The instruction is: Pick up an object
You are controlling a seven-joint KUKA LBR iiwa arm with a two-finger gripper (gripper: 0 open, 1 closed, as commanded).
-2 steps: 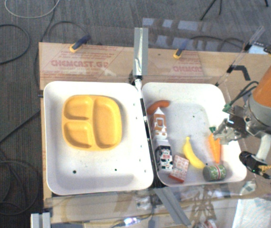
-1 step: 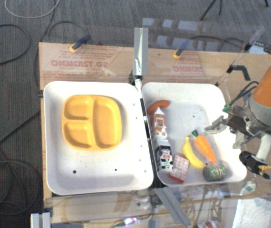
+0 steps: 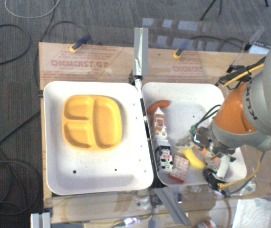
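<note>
Looking down on the bench, we see two white bins side by side. We note a yellow tray (image 3: 93, 121) with three compartments lying flat in the left bin (image 3: 54, 175), near its upper middle, apart from the walls. We find the clutter in the right bin (image 3: 188, 91): a bottle (image 3: 160, 124) with a white cap and orange label lies along the left wall, a red-brown sausage-shaped piece (image 3: 158, 104) just above it, a small black-and-white box (image 3: 163, 158) below the bottle, a red-and-white packet (image 3: 179, 167) beside that box near the front wall, and a banana (image 3: 193, 158) just right of the packet. We see the arm (image 3: 237, 115) low over the bin's right half, the gripper (image 3: 210, 152) hanging beside the banana's right end. Whether anything is held, we cannot tell; the wrist hides that area.
</note>
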